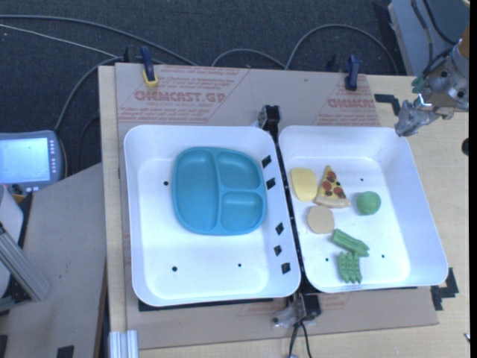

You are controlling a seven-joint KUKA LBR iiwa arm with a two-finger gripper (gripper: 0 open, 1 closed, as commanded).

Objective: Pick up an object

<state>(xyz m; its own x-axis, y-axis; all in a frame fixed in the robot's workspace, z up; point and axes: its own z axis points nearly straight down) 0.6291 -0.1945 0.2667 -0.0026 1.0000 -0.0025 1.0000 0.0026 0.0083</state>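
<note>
The right bin (387,149) holds toy foods: a yellow piece (302,183), a pizza slice (332,187), a green ball (368,202), a tan round cookie (321,219) and two green vegetable pieces (349,242) (349,267). My gripper (410,123) hangs at the far right, above the back right corner of that bin and well apart from the foods. Nothing shows between its fingers.
The left bin (149,200) carries a blue divided plate (219,191). A row of black clips runs along the seam between the bins (277,200). Blue clamps (147,66) (352,71) pin the cardboard at the back. A small screen (28,157) sits far left.
</note>
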